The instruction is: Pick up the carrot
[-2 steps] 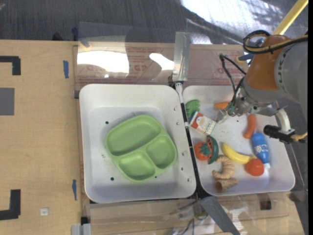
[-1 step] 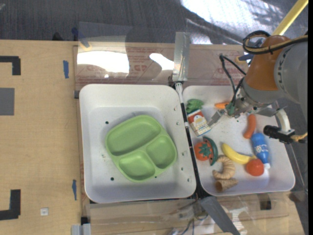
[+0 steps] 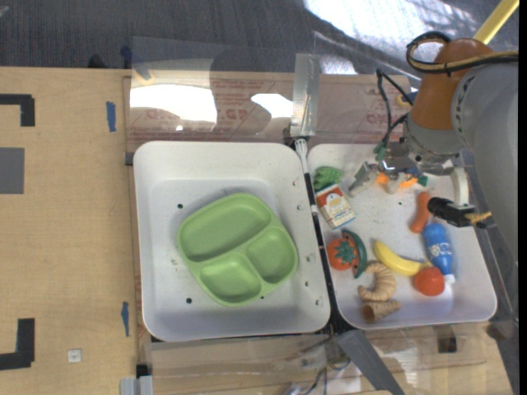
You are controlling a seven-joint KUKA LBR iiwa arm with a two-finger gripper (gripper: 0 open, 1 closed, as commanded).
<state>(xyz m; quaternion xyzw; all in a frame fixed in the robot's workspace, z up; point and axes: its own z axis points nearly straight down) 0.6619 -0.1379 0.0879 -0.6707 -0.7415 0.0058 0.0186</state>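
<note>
The arm reaches in from the right over the far part of the right bin (image 3: 486, 303). Its gripper (image 3: 380, 174) hangs low near the bin's far edge, and I cannot tell whether it is open or closed; nothing visibly sits in it. The carrot (image 3: 422, 210) lies on the bin floor to the right of the gripper and a little nearer, an orange stick running near-far, with the bottle (image 3: 439, 248) just nearer it and the tomato (image 3: 428, 281) nearer still.

Judging by this, the step in hand is the approach: the carrot is not yet picked up. The next move calls for a short shift right and toward the near side, then lining up across the carrot's narrow width before descending. The bottle crowds its near end, so the far half looks the safer place to grip.

The banana (image 3: 397, 260) lies clear to the left. The left bin (image 3: 156, 171) holds 1 green plate (image 3: 237, 248).
</note>
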